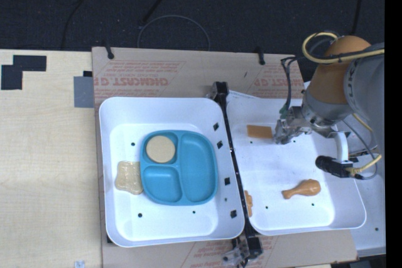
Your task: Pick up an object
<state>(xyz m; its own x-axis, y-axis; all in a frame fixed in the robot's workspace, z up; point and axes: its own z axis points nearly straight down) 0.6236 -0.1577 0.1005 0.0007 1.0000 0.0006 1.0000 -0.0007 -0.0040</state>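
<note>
Your gripper (286,132) low in the right bin (352,216), finger gap impossible to tell, flat tan rectangular block (259,132) just beside its tip near the far edge, long axis along that edge, glossy drumstick (301,189) toward the near edge, bone end pointing at the left bin (119,223).

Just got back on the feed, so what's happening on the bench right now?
The arm has its gripper low in the right bin, right beside a small brown block at the bin's upper left. Whether it has hold of the block is unclear. A toy drumstick lies further down that bin. In the left bin sits a blue divided plate with a round cookie in one compartment.
</note>
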